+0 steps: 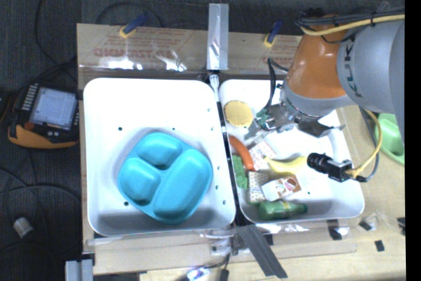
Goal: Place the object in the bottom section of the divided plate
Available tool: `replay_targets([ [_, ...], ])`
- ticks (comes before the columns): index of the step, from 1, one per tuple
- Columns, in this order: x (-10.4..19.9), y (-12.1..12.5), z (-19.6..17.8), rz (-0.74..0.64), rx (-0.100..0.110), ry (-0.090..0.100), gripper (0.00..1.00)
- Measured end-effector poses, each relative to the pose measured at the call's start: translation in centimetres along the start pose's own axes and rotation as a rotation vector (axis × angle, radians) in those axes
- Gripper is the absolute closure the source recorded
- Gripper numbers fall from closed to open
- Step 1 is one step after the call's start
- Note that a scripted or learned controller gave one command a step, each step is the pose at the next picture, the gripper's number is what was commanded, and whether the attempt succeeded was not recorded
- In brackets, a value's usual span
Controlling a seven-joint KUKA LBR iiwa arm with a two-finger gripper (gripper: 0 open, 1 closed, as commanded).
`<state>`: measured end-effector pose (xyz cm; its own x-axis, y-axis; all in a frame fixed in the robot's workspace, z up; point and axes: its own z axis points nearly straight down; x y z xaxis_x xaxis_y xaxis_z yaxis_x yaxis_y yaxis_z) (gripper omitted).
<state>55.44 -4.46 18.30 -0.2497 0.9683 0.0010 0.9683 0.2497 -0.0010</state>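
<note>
A blue divided plate (164, 176) lies tilted in the left white bin (105, 108); it has a large section toward the front right and two smaller ones, and nothing lies in any of them. My gripper (265, 124) hangs low over the right bin (348, 204), among the loose items at its back left. It is just right of a yellow round piece (238, 113) and above an orange carrot (243, 153). The arm's orange band and grey wrist cover the bin's back right corner.
The right bin also holds a yellow banana (287, 163), a green cucumber (281, 209), a small white packet (279, 188) and a green piece (239, 166). A black cylinder on a yellow cable (329, 166) hangs at the bin's right. A ridge divides the bins.
</note>
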Motion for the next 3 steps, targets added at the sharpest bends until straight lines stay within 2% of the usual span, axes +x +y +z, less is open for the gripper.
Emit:
replay_targets([
  [1, 6.7, -4.0, 0.0, -0.148, 0.002, 0.001, 1.0],
  [2, 10.7, 2.5, -11.0, -0.168, 0.0, -0.003, 1.0],
  [3, 12.8, -2.0, -4.8, -0.398, 0.002, 0.0, 1.0],
])
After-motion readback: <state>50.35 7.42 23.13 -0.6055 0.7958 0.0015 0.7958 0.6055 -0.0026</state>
